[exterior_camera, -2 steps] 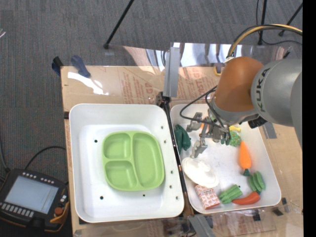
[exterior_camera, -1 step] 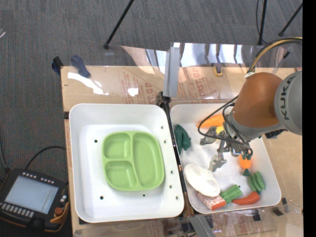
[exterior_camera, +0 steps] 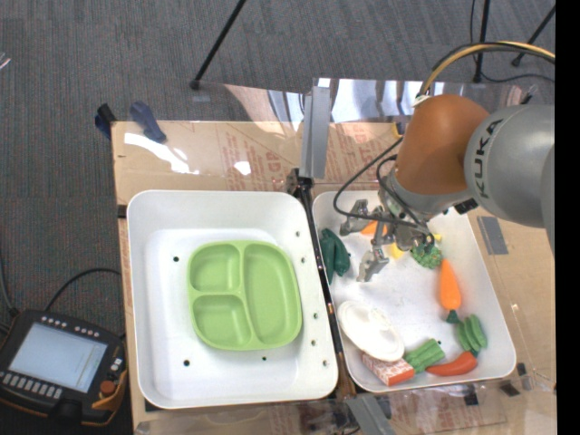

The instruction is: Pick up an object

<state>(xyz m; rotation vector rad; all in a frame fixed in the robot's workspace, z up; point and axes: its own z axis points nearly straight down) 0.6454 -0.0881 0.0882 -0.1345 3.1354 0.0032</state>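
The tool (exterior_camera: pixel 373 254) hangs low in the right bin (exterior_camera: pixel 485 284), its fingers spread wide and holding nothing. Toy food lies around it — a carrot (exterior_camera: pixel 449 285) to one side, a dark green toy (exterior_camera: pixel 336 252) to the other. The left bin (exterior_camera: pixel 154 234) holds a green plate (exterior_camera: pixel 244 294).

Robotics lab, teach pendant (exterior_camera: pixel 56 361), tripod legs (exterior_camera: pixel 222 33), grey carpet (exterior_camera: pixel 91 53)

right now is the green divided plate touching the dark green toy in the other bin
Apart. The camera view shows the green divided plate in the left bin, the dark green toy in the right bin, both rims between them.
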